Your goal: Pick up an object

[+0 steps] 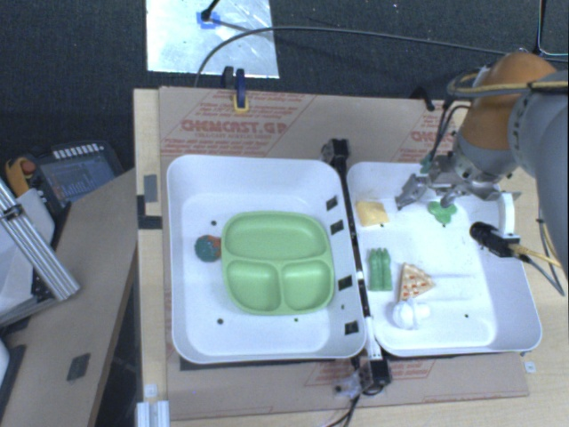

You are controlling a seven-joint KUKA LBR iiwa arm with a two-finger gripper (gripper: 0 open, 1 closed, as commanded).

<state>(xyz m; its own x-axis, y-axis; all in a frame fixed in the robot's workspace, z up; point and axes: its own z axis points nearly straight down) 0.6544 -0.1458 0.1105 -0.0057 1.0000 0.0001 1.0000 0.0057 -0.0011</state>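
- I see the end effector [433, 194] over the right bin's [511, 323] far side; its grip state I cannot tell.
- A small green object [441, 209] sits just beneath it, orientation unclear.

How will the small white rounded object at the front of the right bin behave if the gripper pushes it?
The small white rounded object looks curved with no flat face, so it may roll or skid. It touches the pizza-slice toy, so a push could shift both. Probably light for its size.
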